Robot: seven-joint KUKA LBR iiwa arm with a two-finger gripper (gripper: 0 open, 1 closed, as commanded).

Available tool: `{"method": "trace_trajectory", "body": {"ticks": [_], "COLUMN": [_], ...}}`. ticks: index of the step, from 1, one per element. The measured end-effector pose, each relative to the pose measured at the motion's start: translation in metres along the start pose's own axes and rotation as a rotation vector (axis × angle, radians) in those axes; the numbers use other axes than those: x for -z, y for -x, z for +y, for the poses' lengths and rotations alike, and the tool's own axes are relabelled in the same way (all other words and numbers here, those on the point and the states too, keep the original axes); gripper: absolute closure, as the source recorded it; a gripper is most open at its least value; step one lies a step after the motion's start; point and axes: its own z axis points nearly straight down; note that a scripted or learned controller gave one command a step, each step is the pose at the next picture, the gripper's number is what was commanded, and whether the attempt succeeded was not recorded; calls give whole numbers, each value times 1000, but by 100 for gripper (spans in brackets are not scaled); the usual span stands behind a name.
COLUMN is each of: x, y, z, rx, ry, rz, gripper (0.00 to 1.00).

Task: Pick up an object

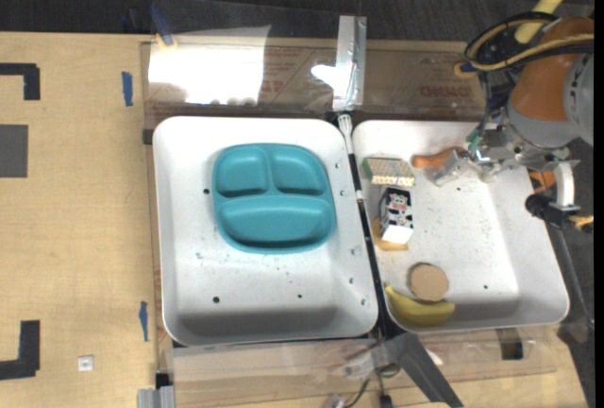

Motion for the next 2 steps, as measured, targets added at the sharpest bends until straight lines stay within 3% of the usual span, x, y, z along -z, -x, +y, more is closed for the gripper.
{"method": "trace_trajectory", "body": {"ticks": [1,2], "x": [28,0], "y": [-4,-9], "z": [30,2], "rx": [-26,110], "ry": [3,0], "rz": [-1,0], "gripper": [0,0]}}
